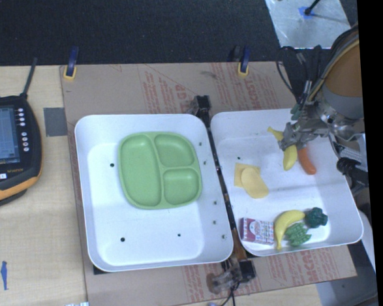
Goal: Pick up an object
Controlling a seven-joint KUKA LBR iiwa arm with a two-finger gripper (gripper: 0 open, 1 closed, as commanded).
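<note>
The right bin (255, 122) holds several toy foods. My gripper (297, 137) hangs over its far right part, directly above a yellow piece (289, 159) and an orange carrot (308, 162), which lie side by side on the bin floor. The gripper's body hides their upper ends. A small yellow tip (275, 133) sticks out to the gripper's left. Pale yellow slices (251, 179) lie mid-bin. Along the near edge lie a red and white packet (256, 231), a banana (285, 224) and green broccoli (306, 227).
The left bin (89, 189) holds a green divided plate (158, 169). A control pendant with a screen (5, 149) lies on the bench at far left. Clamps (240, 59) pin the cardboard mat at the back. Cables run by the arm at right.
</note>
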